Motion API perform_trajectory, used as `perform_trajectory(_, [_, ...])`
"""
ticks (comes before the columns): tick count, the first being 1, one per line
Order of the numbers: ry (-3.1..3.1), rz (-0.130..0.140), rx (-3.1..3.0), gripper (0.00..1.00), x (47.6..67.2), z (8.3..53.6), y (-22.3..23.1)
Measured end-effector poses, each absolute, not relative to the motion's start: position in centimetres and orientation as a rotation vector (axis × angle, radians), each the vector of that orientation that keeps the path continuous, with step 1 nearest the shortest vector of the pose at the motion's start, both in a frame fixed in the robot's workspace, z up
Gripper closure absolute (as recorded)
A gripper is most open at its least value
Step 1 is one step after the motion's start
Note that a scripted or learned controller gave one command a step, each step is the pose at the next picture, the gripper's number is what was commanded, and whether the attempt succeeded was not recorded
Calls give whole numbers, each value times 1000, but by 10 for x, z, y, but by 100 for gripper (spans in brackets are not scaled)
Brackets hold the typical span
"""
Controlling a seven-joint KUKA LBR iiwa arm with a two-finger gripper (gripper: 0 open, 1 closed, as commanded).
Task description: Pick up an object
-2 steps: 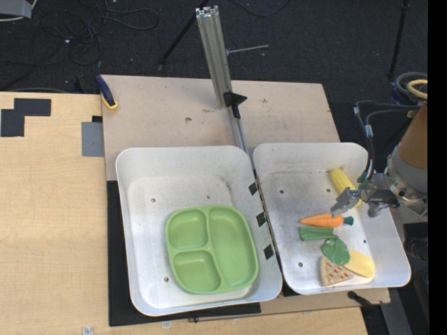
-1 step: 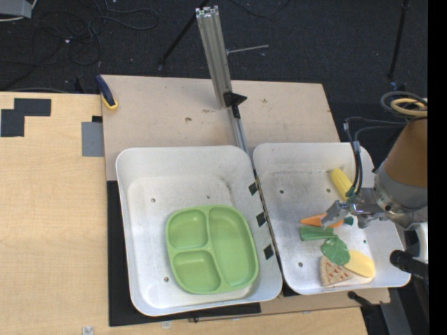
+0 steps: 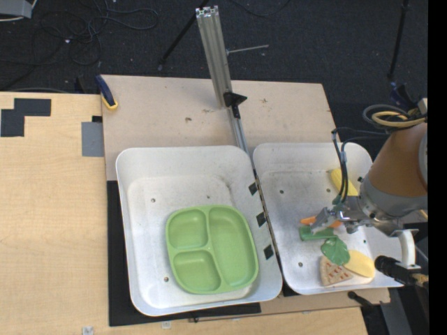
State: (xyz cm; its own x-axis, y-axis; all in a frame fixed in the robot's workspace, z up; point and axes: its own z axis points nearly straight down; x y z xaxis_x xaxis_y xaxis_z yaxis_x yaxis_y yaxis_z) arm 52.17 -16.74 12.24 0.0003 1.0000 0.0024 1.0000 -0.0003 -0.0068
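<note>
A pale wooden bench (image 3: 49,208) carries two white bins, dark floor and cables behind. In the left bin (image 3: 140,180) lies a green divided tray (image 3: 209,248). Over the right bin (image 3: 293,187) the arm's gripper (image 3: 328,222) hangs low; whether it's open or closed, I can't tell. Just beneath it sit a green toy (image 3: 334,248), yellow piece (image 3: 360,262) and waffle wedge (image 3: 334,273), near that bin's front edge.

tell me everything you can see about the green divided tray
The green divided tray is a pale lime, smooth, plastic-looking dish with rounded corners and three compartments: two smaller ones on its left side, one long one on its right. It lies flat, slightly rotated, in the lower part of the left white bin, touching only the bin floor.
</note>
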Motion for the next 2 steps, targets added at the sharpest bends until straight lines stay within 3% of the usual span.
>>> perform_trajectory(1, [-2214,4,-2223,100,522,135,-169])
perform_trajectory(2, [-2224,-1,-2221,100,533,188,-171])
